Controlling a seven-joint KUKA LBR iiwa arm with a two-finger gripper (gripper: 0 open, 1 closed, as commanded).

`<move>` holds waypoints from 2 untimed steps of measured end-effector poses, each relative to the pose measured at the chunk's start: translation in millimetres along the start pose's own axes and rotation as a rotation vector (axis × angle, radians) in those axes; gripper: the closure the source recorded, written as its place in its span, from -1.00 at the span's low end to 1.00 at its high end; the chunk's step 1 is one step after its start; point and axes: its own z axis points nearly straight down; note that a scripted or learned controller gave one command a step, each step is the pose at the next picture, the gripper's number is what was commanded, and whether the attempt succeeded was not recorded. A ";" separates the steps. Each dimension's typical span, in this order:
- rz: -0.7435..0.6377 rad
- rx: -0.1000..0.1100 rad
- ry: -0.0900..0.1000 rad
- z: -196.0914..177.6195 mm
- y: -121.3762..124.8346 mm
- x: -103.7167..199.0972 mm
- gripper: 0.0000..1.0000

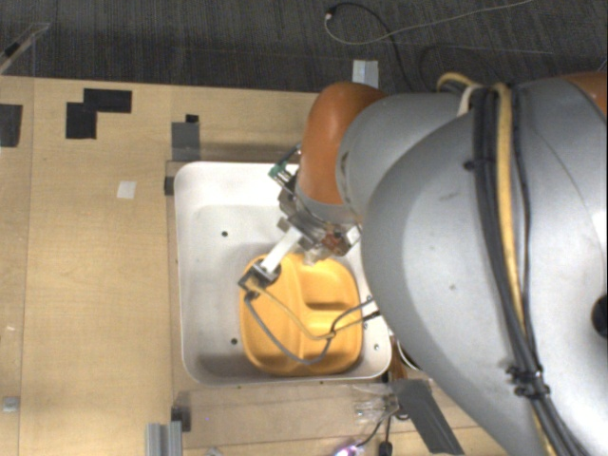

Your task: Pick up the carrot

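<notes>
Carrot pickup is at risk: the gripper (pixel 318 239) (its opening cannot be told) is held over a large yellow container (pixel 304 340) in the white bin (pixel 204 255), which may be seized instead.

Smooth grey rounded robot arm (pixel 446 255) with a glossy orange band (pixel 325 150).
Black cables (pixel 502 255), bundled with one pale yellowish cable (pixel 521 218), run along the grey casing.

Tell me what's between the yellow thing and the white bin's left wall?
Nothing: the camera view shows bare bin floor between the yellow thing and the left wall.
</notes>
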 end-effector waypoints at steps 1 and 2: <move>0.313 0.002 -0.014 -56.4 65.7 -24.0 1.00; 0.123 0.003 -0.014 -103.0 58.8 -16.6 1.00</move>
